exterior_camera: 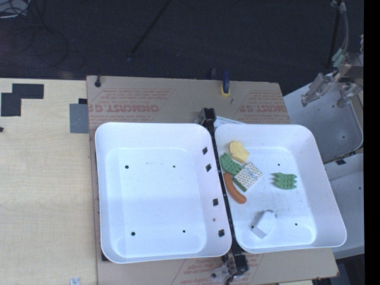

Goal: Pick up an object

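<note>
Several small objects lie in the right bin (325,177). A yellow lumpy piece (239,152) sits near its left wall, touching a green leafy piece (230,163) just below it. Beside them lies a white tile with a dotted pattern (249,175), partly over an orange sausage-shaped item (236,191). A green bumpy item (285,181) rests alone toward the right. Near the front edge of the bin lies a white block (263,224).
The left bin (154,189) stands beside the right one, joined by a black clip strip (215,183). Both rest on a cardboard sheet (148,103) on the wooden bench. A grey metal stand (332,88) is at the far right.
</note>
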Robot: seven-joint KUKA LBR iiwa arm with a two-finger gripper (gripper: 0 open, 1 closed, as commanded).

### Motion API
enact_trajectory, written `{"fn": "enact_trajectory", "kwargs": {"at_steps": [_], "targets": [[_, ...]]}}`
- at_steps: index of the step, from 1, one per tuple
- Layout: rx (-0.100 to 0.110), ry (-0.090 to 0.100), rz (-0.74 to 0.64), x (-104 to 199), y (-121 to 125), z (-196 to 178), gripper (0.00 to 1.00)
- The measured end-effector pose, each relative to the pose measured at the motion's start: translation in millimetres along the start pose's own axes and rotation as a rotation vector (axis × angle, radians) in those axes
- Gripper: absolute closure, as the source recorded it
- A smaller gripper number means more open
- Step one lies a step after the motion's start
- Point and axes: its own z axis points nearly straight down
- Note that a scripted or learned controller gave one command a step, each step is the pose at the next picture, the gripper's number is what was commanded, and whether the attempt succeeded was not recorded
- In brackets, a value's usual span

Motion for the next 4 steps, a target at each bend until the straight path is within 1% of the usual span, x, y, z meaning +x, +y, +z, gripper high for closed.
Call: {"fn": "enact_trajectory", "kwargs": {"at_steps": [1,2,3,4], "targets": [[-0.002,0.003,-0.005,69,21,-151,0.00],[0.019,0.007,-0.006,159,-32,-142,0.00],[0.020,0.005,-0.002,208,-62,-142,0.00],[0.021,0.005,-0.003,265,-101,-133,0.00]]}}
